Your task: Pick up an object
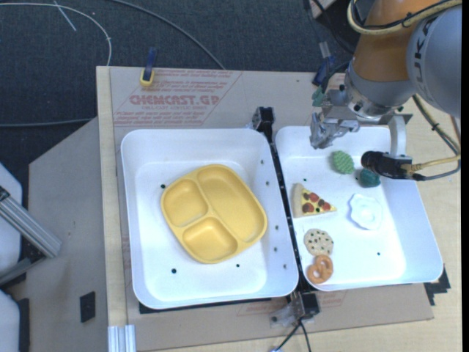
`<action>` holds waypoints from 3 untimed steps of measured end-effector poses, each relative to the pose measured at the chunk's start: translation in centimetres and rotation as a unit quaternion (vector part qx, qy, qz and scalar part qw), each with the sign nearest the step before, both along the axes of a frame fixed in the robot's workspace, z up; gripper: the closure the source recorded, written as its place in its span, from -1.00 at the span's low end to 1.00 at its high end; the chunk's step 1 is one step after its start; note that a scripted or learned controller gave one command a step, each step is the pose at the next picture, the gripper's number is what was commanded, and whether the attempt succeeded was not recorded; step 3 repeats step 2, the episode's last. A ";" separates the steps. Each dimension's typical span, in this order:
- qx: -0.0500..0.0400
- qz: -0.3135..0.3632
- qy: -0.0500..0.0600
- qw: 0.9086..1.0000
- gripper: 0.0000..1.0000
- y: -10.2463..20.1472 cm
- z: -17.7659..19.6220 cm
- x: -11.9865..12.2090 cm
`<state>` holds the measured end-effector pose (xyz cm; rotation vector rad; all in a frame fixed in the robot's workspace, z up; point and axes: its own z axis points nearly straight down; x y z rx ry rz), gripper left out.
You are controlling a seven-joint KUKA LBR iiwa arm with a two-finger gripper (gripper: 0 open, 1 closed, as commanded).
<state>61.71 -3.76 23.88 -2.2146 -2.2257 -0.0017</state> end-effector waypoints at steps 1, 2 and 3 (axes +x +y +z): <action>0.000 0.000 -0.001 1.000 1.00 5.4 0.5 0.0; 0.000 0.000 -0.001 1.000 1.00 11.4 0.2 0.3; 0.000 0.000 -0.001 1.000 1.00 11.4 0.2 0.3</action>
